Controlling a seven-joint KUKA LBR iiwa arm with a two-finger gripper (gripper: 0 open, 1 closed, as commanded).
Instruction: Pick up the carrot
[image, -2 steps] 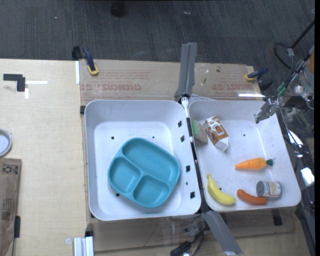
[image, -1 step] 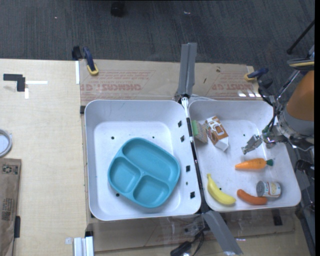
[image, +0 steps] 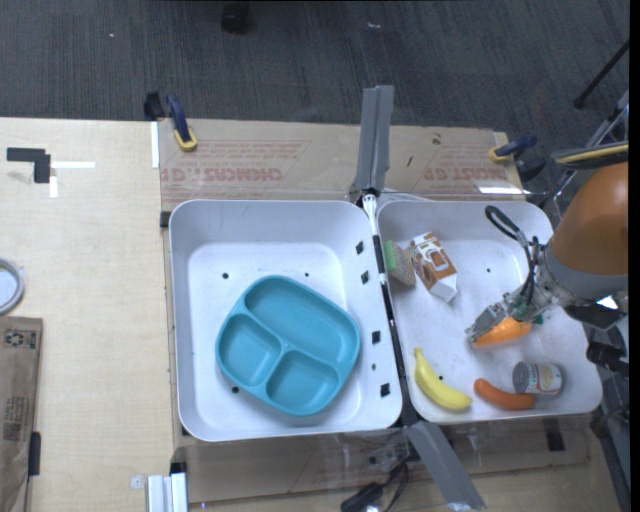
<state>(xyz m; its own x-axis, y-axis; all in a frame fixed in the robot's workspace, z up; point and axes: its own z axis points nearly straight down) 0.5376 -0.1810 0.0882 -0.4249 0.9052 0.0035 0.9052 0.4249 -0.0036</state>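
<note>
Camera view: the gripper (image: 497, 326) is low in the right bin (image: 470, 212), its fingers pinching the thick end of an orange wedge-shaped carrot (image: 505, 331) that lies near the bin's middle. Relative to the carrot: a small carton (image: 433, 265) sits up and to the left, a banana (image: 440, 384) down and left, an orange sausage-like piece (image: 503, 395) and a tin (image: 538, 378) just below. In my judgement the grip looks shallow; a straight, slow lift is advisable, keeping clear of the tin.
</note>
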